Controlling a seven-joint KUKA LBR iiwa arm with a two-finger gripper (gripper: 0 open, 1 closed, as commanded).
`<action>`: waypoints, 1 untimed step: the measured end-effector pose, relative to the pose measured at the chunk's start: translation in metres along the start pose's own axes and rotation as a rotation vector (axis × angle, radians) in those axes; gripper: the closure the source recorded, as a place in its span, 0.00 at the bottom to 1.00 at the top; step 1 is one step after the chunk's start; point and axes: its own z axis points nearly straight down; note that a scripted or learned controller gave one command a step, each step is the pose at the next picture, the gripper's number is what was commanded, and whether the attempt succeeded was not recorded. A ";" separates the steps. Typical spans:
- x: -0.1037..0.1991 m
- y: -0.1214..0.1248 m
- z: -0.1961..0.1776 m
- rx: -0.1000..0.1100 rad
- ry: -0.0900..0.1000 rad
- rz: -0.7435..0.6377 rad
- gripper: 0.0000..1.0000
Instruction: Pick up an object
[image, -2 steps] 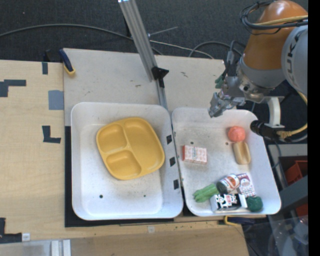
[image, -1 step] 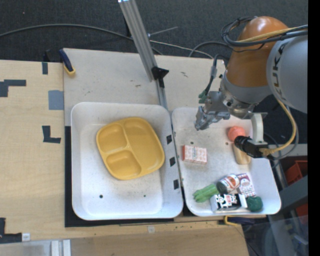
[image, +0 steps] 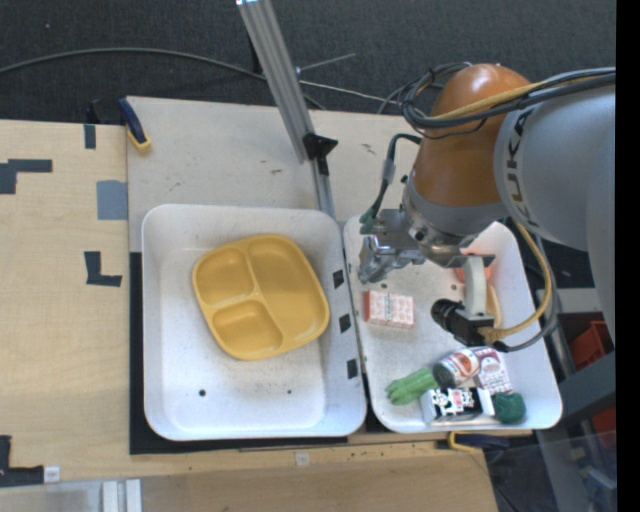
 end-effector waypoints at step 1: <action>0.046 -0.011 0.013 -0.001 0.000 -0.001 1.00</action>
